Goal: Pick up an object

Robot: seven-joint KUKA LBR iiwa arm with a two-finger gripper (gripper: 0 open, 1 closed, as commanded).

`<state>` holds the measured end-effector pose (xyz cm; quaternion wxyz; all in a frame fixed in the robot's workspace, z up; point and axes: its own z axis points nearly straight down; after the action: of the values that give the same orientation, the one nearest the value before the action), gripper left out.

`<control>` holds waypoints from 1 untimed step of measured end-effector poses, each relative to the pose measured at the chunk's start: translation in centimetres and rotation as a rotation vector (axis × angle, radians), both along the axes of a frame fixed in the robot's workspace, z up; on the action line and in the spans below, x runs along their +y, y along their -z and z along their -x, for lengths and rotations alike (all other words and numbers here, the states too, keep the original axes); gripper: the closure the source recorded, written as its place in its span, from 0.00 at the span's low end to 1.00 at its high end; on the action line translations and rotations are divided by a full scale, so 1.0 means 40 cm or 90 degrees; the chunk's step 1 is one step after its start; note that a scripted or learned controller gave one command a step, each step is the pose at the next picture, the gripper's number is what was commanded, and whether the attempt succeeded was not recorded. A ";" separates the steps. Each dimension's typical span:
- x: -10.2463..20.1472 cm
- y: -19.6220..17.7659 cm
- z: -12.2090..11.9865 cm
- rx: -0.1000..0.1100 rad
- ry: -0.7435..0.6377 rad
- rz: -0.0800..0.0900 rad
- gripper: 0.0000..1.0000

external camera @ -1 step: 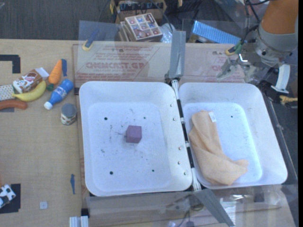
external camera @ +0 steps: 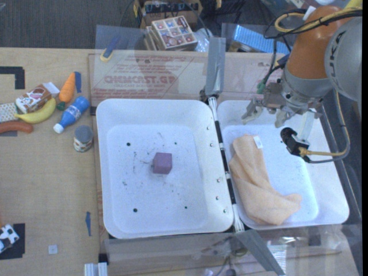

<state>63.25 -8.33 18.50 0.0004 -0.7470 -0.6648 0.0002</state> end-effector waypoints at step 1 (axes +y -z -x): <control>-0.025 0.240 0.090 -0.007 -0.065 0.000 0.00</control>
<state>59.64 -9.32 8.89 -0.0032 -0.7122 -0.7019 -0.0035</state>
